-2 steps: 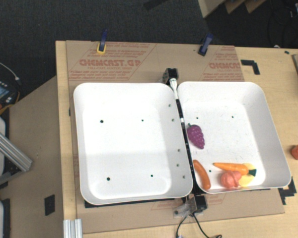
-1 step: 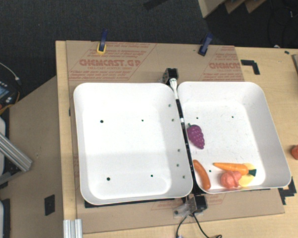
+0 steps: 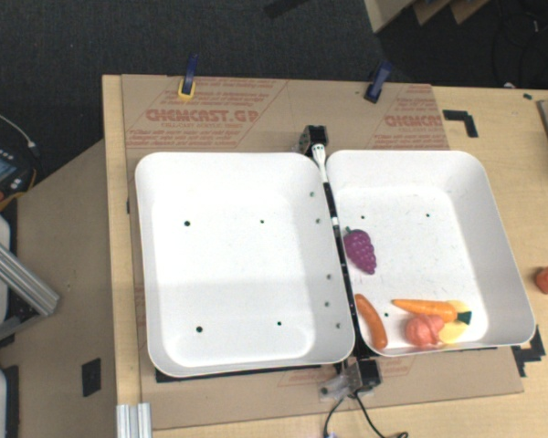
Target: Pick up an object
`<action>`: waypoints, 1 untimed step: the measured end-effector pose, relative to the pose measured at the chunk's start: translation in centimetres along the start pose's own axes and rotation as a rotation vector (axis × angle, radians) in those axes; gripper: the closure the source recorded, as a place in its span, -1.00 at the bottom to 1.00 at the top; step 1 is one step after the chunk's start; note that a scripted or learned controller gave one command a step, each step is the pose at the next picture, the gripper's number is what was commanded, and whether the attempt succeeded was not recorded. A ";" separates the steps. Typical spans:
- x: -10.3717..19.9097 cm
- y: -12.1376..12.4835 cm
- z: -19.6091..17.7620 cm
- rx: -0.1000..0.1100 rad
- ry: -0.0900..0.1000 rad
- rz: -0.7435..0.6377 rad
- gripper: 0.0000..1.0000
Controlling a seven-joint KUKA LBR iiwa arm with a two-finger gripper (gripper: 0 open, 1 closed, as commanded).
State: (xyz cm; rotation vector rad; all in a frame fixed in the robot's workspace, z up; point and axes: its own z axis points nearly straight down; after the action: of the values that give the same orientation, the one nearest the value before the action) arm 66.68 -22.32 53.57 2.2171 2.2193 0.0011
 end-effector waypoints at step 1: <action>0.0 0.0 0.0 0.000 0.000 0.000 1.00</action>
State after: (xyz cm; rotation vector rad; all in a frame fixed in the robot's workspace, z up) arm 66.68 -22.32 53.57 2.2173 2.2193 0.0011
